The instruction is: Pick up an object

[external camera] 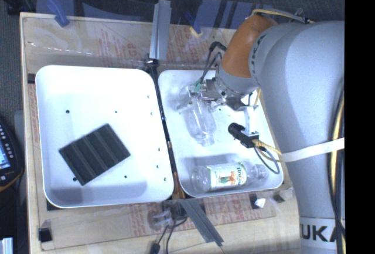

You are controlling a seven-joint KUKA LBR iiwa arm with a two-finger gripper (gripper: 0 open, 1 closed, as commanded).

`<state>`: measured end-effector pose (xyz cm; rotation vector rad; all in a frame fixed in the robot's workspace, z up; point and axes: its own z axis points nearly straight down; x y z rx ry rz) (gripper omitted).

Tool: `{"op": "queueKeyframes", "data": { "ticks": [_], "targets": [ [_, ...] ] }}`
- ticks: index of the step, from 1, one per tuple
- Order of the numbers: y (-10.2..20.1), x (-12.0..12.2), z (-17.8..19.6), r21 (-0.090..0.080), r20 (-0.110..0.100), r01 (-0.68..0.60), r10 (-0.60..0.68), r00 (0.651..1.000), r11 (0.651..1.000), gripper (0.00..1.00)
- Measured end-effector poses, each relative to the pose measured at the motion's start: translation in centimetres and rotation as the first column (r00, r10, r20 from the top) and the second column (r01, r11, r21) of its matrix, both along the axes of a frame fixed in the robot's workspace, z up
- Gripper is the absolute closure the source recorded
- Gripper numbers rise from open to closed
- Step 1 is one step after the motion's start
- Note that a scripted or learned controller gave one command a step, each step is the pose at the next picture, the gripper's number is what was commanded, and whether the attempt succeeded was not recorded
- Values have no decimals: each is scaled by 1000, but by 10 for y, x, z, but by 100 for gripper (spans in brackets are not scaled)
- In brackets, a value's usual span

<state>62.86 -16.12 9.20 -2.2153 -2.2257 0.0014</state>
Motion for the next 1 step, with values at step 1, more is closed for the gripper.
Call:
{"op": "queueKeyframes", "data": {
  "ticks": [1],
  "targets": [
    [16,-39,31,1,-3,71,-71,997,997,0]
  ]
}}
